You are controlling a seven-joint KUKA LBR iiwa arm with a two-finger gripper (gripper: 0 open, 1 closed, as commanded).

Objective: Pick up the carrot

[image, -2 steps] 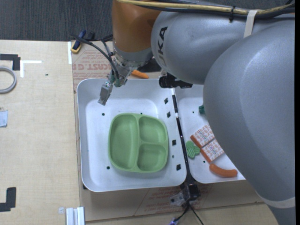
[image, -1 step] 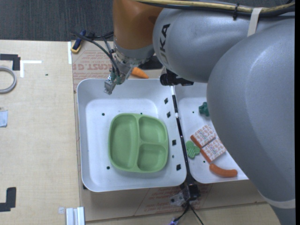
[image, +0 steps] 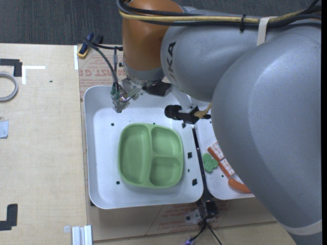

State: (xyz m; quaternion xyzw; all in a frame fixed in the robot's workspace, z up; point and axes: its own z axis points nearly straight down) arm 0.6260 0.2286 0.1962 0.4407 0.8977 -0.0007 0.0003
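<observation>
While the carrot (image: 238, 185) lies in the right bin, the gripper (image: 119, 104), its opening unreadable, hangs well apart.

Not much I can read from my feed here. The cardboard sheet (image: 97, 70) under the bins has red block lettering along its top edge, upside down from my angle and cut off by the left bin (image: 99, 152), so I can't make out a word. There's faint red print on the same cardboard at the bottom too, unreadable. On the grey arm (image: 204, 65) I can see part of a dark letter, looks like a K, beside the orange band (image: 145, 34).
</observation>
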